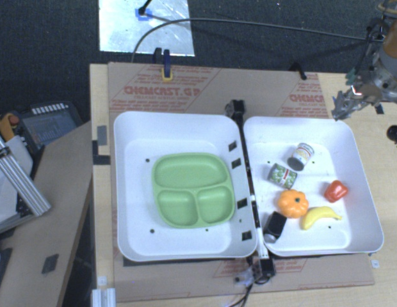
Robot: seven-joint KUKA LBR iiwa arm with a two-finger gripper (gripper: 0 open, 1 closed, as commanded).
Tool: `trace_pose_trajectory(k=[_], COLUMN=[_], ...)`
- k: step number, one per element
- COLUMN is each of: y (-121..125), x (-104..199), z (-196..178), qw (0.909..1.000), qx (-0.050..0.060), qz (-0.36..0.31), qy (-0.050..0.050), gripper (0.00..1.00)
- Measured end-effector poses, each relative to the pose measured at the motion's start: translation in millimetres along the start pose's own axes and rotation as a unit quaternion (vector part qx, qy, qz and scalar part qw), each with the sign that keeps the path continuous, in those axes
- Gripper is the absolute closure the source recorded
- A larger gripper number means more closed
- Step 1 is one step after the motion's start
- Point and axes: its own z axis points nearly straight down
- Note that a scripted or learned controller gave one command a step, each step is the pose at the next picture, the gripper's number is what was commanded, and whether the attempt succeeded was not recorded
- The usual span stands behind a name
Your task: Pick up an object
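Camera view, upper right: the gripper (pixel 342 106) hangs above the far corner of the right bin (pixel 358 171), and whether it is released or clenched cannot be told. Inside that bin lie a can (pixel 302 155), a green tin (pixel 282 175), a red pepper (pixel 336 190), an orange pumpkin (pixel 292 203), a banana (pixel 320 217) and a black block (pixel 275 224). A green tray (pixel 191 189) sits in the left bin (pixel 131 171).

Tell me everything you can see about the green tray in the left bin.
The green tray is pale green and looks like moulded plastic, with rounded corners and three compartments: one wide section at the far side and two smaller ones nearer the camera. It lies flat and slightly turned on the floor of the left bin, roughly central. Nothing lies in it or touches it besides the bin.
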Motion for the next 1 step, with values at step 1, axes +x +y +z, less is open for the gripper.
trace_pose_trajectory(k=[1], y=[-3.6], x=[44.8], z=[6.3], qw=[1.0000], qx=[0.002], qz=[-0.001], qy=[0.001], gripper=[1.00])
